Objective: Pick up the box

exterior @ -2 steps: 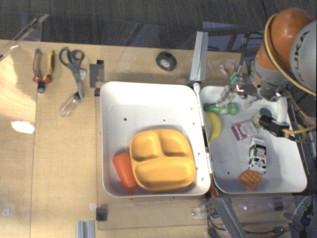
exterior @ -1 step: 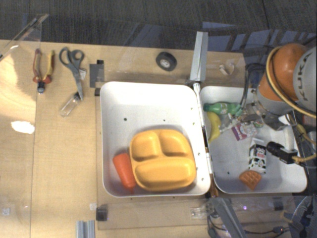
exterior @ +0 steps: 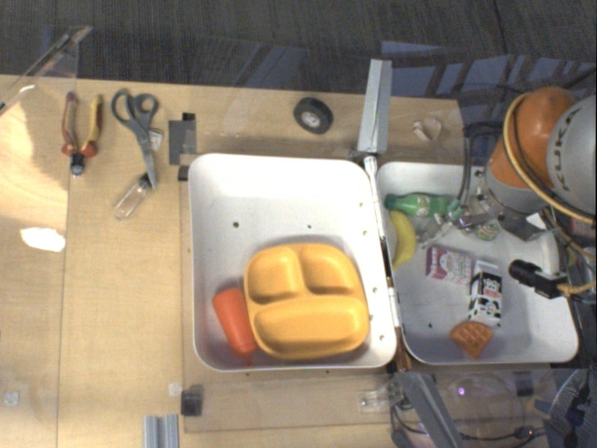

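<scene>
A small purple and white box (exterior: 448,264) lies in the middle of the right bin (exterior: 550,348). Just right of it and nearer the front lies a black and white carton (exterior: 486,299). My gripper (exterior: 479,220) hangs at the back of the right bin, over the cap end of a green bottle (exterior: 420,204). It sits above and a little right of the purple box and is apart from it. The grey arm with its orange band (exterior: 532,143) covers the bin's back right corner.
A banana (exterior: 404,236) lies along the right bin's left wall, and an orange waffle piece (exterior: 472,338) sits near its front. The left bin (exterior: 280,180) holds a yellow divided tray (exterior: 303,299) and an orange carrot (exterior: 234,325). Pliers, scissors and a tape roll lie on the bench.
</scene>
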Tool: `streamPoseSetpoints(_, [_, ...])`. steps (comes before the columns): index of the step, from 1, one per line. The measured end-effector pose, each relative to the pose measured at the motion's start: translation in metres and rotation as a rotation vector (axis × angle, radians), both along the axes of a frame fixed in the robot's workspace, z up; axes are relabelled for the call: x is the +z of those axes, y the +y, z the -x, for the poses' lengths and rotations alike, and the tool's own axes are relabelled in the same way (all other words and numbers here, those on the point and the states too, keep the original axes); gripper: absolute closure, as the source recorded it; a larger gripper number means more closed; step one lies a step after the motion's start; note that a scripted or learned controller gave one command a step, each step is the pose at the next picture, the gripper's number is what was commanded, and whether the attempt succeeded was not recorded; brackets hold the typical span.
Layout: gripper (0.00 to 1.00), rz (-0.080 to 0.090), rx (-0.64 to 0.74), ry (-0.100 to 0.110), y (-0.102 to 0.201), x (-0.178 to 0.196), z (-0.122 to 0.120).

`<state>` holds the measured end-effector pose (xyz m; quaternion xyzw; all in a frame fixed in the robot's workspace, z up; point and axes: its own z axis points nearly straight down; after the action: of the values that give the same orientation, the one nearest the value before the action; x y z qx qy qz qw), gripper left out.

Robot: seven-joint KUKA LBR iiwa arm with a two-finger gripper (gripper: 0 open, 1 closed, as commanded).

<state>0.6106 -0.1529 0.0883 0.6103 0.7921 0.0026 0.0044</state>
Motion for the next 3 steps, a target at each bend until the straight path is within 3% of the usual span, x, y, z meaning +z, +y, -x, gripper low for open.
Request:
streamPoseSetpoints(1, [0.0, 0.0, 0.03, -0.004, 0.045, 0.001, 0.057])
streamPoseSetpoints(2, [1.0, 0.002, 0.03, -0.016, 0.045, 0.015, 0.053])
streamPoseSetpoints(3, [0.0, 0.002, 0.03, -0.016, 0.045, 0.015, 0.053])
